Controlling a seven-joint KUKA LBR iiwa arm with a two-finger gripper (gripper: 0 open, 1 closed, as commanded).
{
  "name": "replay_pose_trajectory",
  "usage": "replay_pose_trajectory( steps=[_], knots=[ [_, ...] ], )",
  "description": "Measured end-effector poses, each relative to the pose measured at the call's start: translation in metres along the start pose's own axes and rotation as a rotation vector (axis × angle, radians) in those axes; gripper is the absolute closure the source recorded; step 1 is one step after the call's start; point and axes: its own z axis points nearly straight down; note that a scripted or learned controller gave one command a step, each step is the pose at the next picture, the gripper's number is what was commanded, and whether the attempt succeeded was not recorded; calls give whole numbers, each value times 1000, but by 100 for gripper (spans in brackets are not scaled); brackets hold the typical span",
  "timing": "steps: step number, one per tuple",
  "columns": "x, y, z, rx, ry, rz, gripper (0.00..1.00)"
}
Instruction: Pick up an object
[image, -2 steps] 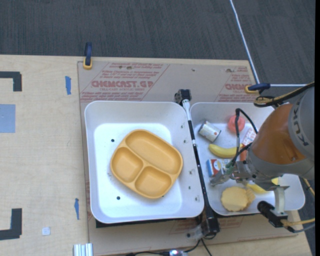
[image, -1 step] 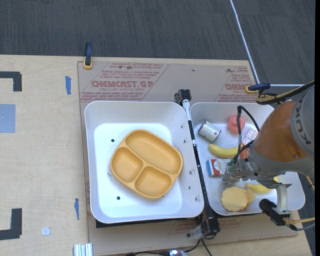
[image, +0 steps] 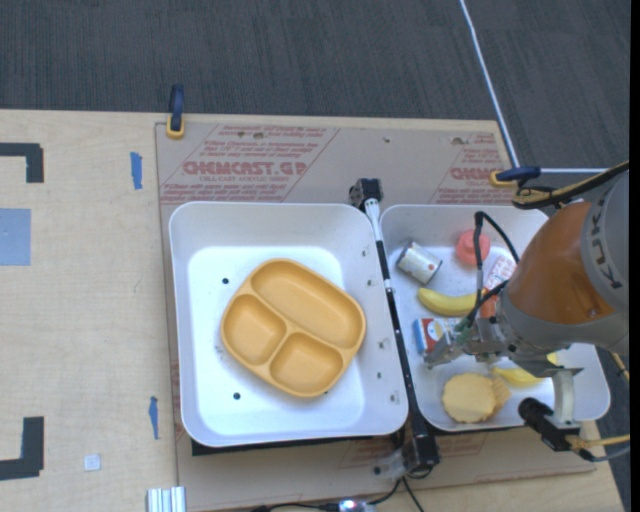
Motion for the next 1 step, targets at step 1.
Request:
replay_pose_trajectory(
  steps=[1],
  knots=[
    [0,1,-10,-3,-1,-1,100]
  ],
)
